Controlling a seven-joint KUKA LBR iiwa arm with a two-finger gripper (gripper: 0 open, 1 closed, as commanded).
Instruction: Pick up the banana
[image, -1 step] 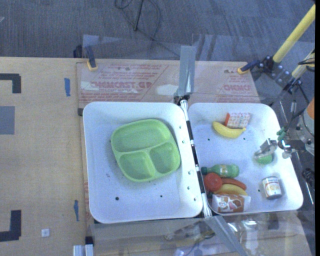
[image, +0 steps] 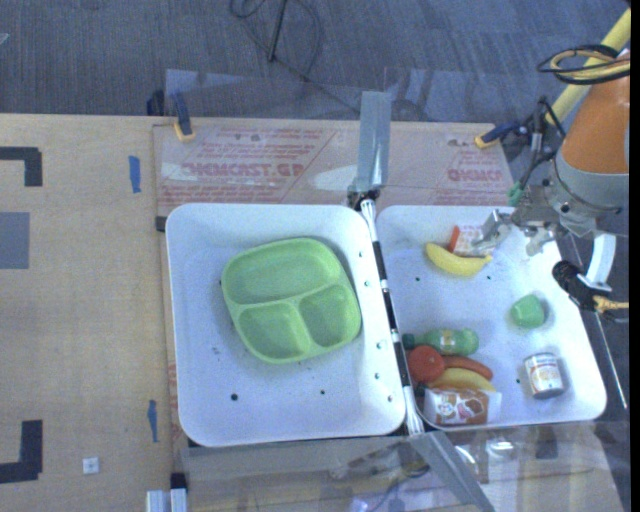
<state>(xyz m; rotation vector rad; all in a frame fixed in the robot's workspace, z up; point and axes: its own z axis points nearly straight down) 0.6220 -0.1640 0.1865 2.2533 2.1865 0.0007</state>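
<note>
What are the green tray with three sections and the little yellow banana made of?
The green divided tray looks like moulded plastic with a matte finish: one even colour, rounded raised walls. The small yellow banana seems to be a plastic toy, smooth and evenly yellow, though the view is too small to be sure.

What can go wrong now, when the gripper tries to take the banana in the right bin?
The banana lies against a small orange packet, so the gripper could catch the packet instead. It is also curved and may slip or roll out. It lies near the right bin's far wall, leaving little room.
</note>
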